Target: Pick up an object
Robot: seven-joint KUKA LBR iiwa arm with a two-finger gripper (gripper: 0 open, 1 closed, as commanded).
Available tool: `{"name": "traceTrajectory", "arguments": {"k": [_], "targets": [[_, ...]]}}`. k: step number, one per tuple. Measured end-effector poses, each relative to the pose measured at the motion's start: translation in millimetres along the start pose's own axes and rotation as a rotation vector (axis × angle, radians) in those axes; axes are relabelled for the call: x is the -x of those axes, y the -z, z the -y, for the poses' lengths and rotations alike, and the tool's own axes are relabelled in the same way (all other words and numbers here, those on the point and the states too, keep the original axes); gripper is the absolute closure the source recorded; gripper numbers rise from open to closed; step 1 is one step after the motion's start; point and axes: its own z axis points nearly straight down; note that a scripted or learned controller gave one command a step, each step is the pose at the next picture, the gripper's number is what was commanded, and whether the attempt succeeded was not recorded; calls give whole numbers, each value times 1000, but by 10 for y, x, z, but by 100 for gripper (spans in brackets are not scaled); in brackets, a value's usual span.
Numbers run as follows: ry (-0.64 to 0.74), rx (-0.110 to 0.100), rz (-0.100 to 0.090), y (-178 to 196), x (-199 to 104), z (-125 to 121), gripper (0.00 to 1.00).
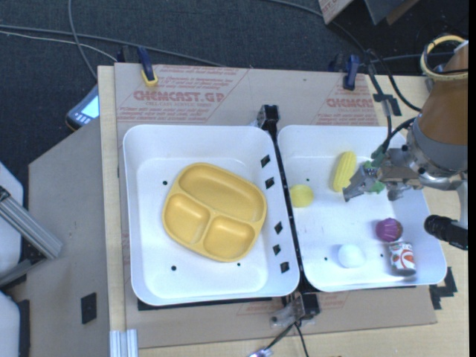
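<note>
Hovering over right bin [312,277] — gripper [355,187] just right of corn cob [344,169], touching or not unclear; cob's long axis near vertical in view — jaw state: cannot tell.

Two bins side by side, things laid out around the ball.

We take the ball [301,195] as our mark: it lies in the right bin [320,270], near that bin's left wall. The corn [344,170] lies right of it and a little behind; the gripper [358,188] hangs just right of the corn. The egg [351,256] sits right and in front, the onion [388,230] further right, the can [402,259] just in front of the onion. Left of the ball, the left bin [141,222] holds the plate [214,211].
</note>
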Motion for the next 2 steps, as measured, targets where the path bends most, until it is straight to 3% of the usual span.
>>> {"name": "traceTrajectory", "arguments": {"k": [1, 2], "targets": [[3, 11, 1, 52, -1, -22, 0], [1, 7, 0, -380, 19, -63, 0]]}}
